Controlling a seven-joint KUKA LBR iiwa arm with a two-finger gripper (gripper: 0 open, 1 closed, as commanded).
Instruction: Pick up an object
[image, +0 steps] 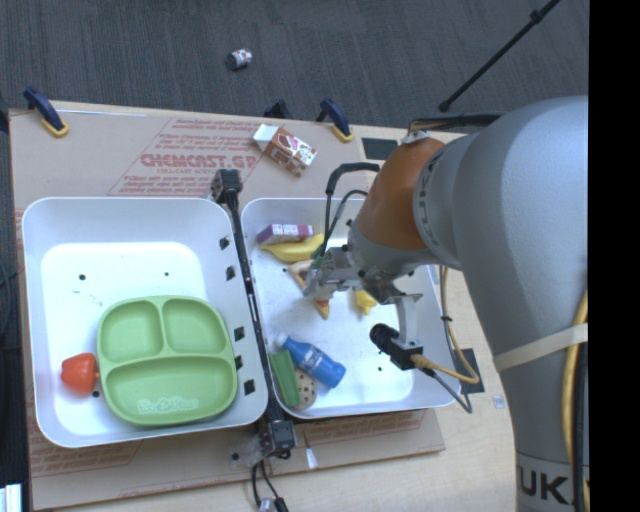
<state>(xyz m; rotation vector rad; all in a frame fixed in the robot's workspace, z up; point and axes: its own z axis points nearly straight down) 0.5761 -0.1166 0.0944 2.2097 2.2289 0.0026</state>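
Banana (292, 250) beside gripper (322, 283)

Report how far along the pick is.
Done: the arm has reached over the right bin, with the gripper low by the banana. In hand: nothing visibly gripped; the hold is unclear. Left: grasping and lifting an object. The blue bottle lies untouched in that bin.
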